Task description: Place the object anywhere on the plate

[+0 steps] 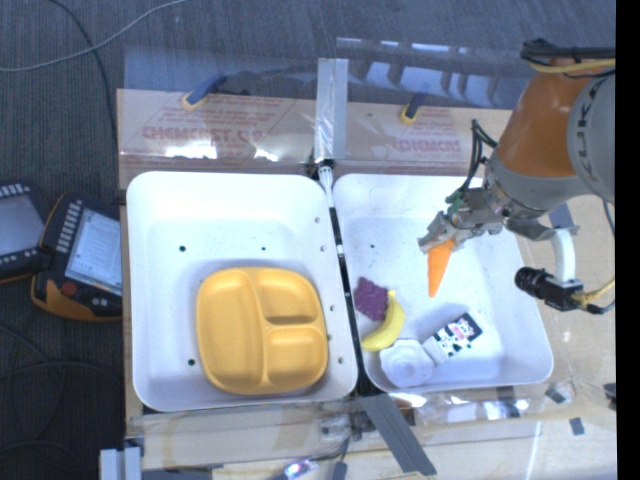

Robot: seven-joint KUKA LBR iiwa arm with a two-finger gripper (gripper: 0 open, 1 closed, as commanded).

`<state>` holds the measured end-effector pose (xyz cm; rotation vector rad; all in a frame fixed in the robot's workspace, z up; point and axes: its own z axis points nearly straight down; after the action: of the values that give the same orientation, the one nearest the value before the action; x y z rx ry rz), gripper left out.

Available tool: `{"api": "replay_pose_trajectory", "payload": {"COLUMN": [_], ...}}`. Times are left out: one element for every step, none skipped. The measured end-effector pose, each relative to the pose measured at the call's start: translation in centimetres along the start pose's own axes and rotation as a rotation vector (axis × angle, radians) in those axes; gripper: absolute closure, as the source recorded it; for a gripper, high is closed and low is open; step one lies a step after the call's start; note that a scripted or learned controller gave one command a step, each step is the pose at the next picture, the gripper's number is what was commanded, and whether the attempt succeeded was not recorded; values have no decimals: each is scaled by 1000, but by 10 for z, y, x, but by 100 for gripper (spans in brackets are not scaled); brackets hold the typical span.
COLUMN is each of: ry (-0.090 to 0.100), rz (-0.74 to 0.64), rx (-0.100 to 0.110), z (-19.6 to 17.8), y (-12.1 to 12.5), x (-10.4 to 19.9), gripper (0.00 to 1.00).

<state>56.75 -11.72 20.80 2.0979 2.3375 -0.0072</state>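
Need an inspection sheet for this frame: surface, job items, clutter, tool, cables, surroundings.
Surface: two shallow white bins side by side, left bin and right bin, on a bench.
Job's things: yellow divided plate in the left bin; orange carrot hanging point-down between the tool's fingers above the right bin.
Clutter: in the right bin, a banana, a purple piece, a white cup, a black-and-white box.
Grippers: tool shut on the carrot.
Cables: black cable on the floor, upper left.
Surroundings: orange handheld pendant left of the bench; grey carpet.
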Motion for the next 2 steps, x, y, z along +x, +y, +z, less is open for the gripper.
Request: {"api": "replay_pose_trajectory", "payload": {"ry": [3,4], "rz": [-55,43], "rx": [-1,1], "z": [-45,-35], "y": [26,29], "x": [50,68], "gripper": [100,100]}}
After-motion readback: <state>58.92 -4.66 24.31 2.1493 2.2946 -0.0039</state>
